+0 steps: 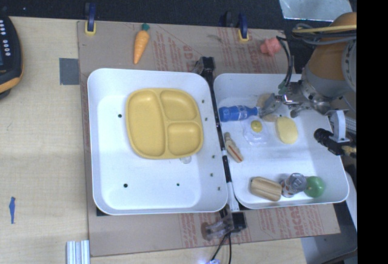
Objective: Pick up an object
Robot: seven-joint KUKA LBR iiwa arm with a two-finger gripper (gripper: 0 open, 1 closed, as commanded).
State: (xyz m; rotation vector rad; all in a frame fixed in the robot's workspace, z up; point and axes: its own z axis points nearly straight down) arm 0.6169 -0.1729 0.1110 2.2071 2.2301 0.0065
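Note:
My gripper [277, 103] hangs low over the back of the right bin [332, 167], reaching in from the right below the grey and orange arm [327, 63]. Just under it lie a blue bottle [237, 113] to its left, a yellow lemon-like piece [287, 130] in front of it, and a small clear piece with a yellow centre [256, 128]. A small tan thing [265, 101] sits right beside the gripper. Nearer the front of this bin lie a hot dog [233, 149], a wooden block [266, 188], a shiny metal piece [295, 182] and a green ball [315, 186].
The left bin [109, 190] holds a yellow divided plate [163, 122]. An orange carrot [140, 43] and a pink piece [270, 46] lie on the board behind the bins. A black device [8, 54] sits at the far left.

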